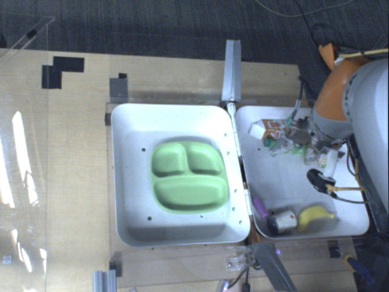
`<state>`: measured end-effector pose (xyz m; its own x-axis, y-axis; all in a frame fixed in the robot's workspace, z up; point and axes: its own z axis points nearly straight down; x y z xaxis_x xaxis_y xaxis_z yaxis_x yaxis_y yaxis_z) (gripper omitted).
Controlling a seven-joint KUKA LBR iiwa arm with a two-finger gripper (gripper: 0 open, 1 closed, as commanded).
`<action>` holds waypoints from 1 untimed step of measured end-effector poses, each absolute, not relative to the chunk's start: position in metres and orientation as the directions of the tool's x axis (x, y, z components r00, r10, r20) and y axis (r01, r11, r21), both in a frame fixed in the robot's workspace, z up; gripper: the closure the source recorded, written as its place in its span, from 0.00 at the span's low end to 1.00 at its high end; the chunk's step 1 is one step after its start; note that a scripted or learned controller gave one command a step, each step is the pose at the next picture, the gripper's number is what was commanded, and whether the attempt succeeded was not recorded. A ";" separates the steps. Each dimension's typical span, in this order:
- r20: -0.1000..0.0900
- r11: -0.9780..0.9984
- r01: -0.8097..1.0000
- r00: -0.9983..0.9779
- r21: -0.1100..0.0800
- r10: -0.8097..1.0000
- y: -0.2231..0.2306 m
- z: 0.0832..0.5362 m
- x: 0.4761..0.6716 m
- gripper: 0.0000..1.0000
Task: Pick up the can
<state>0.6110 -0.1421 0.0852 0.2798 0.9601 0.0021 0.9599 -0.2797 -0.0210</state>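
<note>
Can (281,221): lying on its side at the near edge of the right bin (285,175), beside the banana (316,216), not yet lifted. Pincer (302,140): hovering over the far corner clutter, well apart; grip state cannot be told.

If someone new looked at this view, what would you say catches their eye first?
Probably the green divided tray, lying flat in the middle of the left bin. Next, the grey arm with its orange band reaching into the right bin, where a yellow banana lies beside the can at the near edge.
</note>
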 end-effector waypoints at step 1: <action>0.002 -0.272 0.962 0.272 -0.018 0.962 -0.140 0.092 0.613 1.00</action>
